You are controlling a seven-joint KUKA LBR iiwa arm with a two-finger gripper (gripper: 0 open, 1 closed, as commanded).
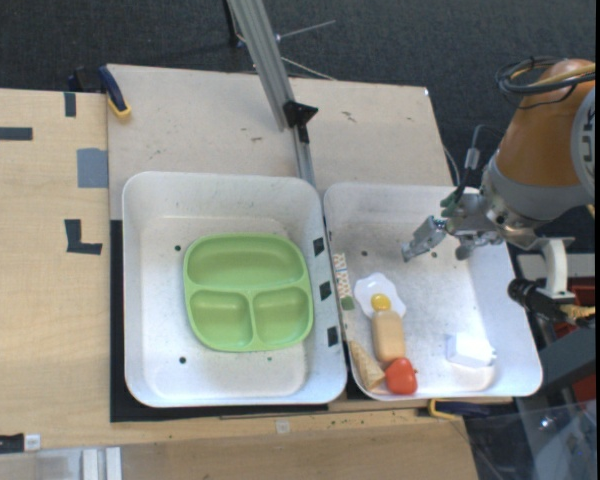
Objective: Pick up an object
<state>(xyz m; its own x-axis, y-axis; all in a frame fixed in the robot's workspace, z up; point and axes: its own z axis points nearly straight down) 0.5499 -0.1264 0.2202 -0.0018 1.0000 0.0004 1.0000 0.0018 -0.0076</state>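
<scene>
My gripper (437, 250) hangs over the upper middle of the right bin (500, 298); the two fingers are spread open and nothing sits between them. Below and to its left, near the bin's left wall, lies a white fried egg with a yellow yolk (378, 295). A tan bread-like piece (387, 336) lies just below the egg. A red tomato (401, 376) and a tan wedge (366, 364) rest at the bin's front left corner. A small white object (470, 349) lies at the front right.
The left bin (150, 268) holds a green divided plate (248, 291). A slanted metal pole (270, 58) runs down to the wall between the bins. The arm's orange and grey body (545, 148) rises at the right bin's far right.
</scene>
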